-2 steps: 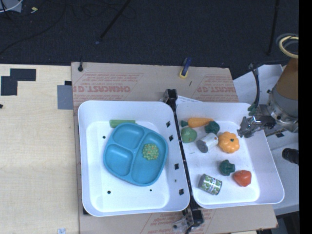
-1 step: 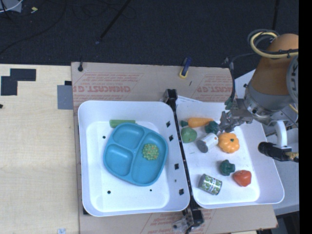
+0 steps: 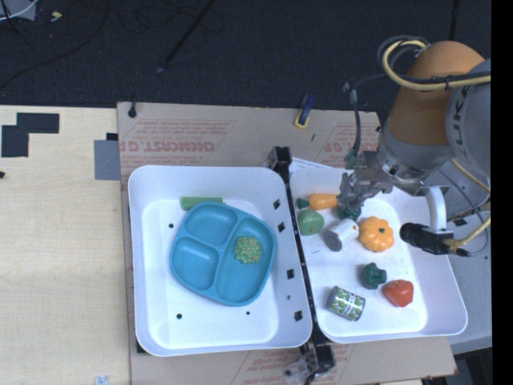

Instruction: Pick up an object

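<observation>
Gripper [image 3: 350, 203]: hangs at 11 o'clock of right bin [image 3: 437, 311], close over the contents. Enters from 3 o'clock on grey arm [image 3: 479, 135] with orange band [image 3: 437, 87]. Spread or closed: cannot tell from this slant. Height above bin floor also unclear.

Candidate things, all in right bin, placed by clock from gripper:
- orange piece [image 3: 322, 201]: lies at 9 o'clock, just beside.
- green ball [image 3: 310, 221]: sits at 8 o'clock, against the bin's left wall, just below orange piece.
- white cylinder [image 3: 341, 233]: lies tilted at 6 o'clock, grey end toward 7 o'clock, just beside green ball; contact between them unclear.
- pumpkin [image 3: 376, 234]: stands upright at 5 o'clock, near gripper, apart from white cylinder.

Farther off, placed by clock from bin centre:
- dark green piece [image 3: 373, 275]: sits near centre, just below pumpkin.
- red piece [image 3: 398, 293]: sits at 5 o'clock, just beside dark green piece.
- can [image 3: 346, 302]: lies on its side at 7 o'clock, apart from the rest.

Left bin [image 3: 152, 215]: holds blue plate [image 3: 200, 255] with three compartments, turned askew. Peas [image 3: 248, 249] sit in its 3 o'clock compartment. Green strip [image 3: 200, 203] lies at 11 o'clock of plate, at its rim.

Bins: stand side by side on cardboard [image 3: 208, 139], inner rims touching. Blue-yellow clip [image 3: 304, 112] sits at cardboard's 12 o'clock edge.
</observation>
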